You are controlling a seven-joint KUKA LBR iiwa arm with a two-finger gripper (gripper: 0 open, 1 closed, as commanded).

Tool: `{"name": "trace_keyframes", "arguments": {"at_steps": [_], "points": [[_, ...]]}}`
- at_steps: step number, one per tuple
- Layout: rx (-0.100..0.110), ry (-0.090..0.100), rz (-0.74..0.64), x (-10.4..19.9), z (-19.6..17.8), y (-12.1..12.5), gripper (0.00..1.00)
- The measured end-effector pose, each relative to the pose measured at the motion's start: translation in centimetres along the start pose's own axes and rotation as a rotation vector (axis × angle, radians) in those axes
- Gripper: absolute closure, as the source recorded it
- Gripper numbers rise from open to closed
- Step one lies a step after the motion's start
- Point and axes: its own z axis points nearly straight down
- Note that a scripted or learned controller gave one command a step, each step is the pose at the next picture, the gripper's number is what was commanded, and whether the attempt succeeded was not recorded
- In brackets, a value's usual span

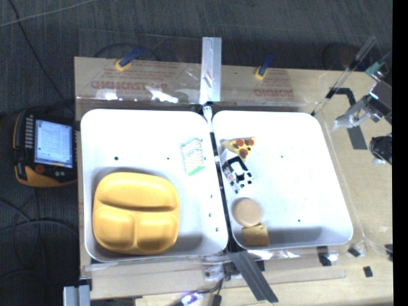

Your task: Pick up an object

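The small green-and-white packet (192,156) in the left bin (95,123) carries print too fine to read. The black-and-white item (236,172) in the right bin (319,171) is too small to identify. At the right edge, the arm's metal parts (376,107) are cut off.

text: none legible | clear sheet (191,81): reddish print (mirrored, blurred) | pendant screen (53,142): unreadable
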Motion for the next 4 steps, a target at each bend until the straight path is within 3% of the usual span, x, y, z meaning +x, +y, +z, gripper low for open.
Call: {"name": "trace_keyframes", "arguments": {"at_steps": [1, 2, 3, 4], "points": [[0.002, -0.001, 0.295, -4.8, -1.0, 4.9, 0.0], [0.002, -0.007, 0.295, -4.8, -1.9, 5.0, 1.0], [0.001, -0.011, 0.295, -4.8, -2.8, 5.1, 1.0], [0.006, 0.002, -0.075, -3.9, 15.8, 4.0, 1.0]]}}
